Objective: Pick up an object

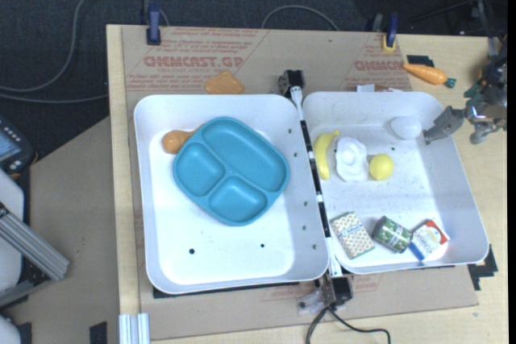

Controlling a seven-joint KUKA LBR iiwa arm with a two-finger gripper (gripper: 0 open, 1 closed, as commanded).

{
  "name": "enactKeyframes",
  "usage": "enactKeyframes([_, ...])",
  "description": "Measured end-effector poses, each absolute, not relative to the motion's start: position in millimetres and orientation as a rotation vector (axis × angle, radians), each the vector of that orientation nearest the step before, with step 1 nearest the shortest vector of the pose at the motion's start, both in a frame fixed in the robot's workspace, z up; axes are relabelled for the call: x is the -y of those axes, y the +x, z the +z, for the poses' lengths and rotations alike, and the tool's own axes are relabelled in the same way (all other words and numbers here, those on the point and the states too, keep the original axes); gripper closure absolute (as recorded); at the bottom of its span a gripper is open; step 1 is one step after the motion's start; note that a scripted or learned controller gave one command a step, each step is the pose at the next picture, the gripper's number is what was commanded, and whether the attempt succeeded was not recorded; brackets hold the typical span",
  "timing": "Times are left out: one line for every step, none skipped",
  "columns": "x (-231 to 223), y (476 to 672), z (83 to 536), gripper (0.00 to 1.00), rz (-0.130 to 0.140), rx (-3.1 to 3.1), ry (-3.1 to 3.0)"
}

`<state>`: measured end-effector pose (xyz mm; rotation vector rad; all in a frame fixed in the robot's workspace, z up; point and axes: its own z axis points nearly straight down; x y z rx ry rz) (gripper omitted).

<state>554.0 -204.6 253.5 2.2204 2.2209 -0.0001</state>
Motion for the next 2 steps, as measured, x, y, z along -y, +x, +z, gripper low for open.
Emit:
enactKeyframes([111, 594.8, 91, 0.00, -0.004, -2.241, 2.219])
enactKeyframes([125, 568.8, 84, 0.00, -0.004, -2.223, 2.227])
